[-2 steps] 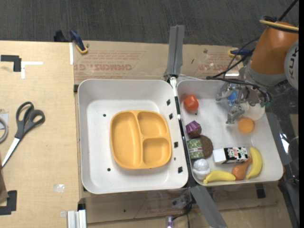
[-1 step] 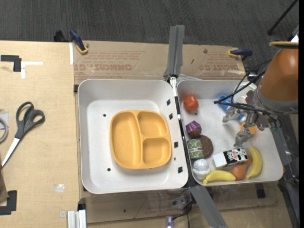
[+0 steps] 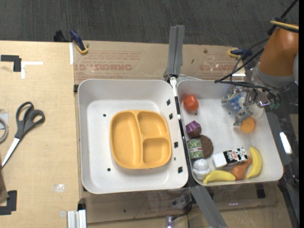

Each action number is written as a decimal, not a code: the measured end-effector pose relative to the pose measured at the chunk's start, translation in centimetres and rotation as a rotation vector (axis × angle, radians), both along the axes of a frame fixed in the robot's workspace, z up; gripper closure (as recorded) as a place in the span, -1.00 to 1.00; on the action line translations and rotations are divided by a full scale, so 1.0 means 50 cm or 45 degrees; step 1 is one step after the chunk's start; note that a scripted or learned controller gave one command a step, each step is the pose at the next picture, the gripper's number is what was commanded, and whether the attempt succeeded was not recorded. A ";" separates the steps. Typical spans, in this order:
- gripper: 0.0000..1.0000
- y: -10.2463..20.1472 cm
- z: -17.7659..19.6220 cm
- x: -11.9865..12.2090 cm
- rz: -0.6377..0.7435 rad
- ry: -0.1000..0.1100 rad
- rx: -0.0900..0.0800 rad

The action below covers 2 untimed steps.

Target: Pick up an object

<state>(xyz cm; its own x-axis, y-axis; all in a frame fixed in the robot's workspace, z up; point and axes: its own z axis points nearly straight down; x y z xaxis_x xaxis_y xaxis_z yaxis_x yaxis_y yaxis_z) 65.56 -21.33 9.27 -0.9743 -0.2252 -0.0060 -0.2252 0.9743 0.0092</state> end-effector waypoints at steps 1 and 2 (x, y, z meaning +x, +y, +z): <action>1.00 -0.002 0.025 0.005 0.000 -0.011 -0.006; 1.00 0.056 0.303 0.010 -0.582 -0.002 -0.012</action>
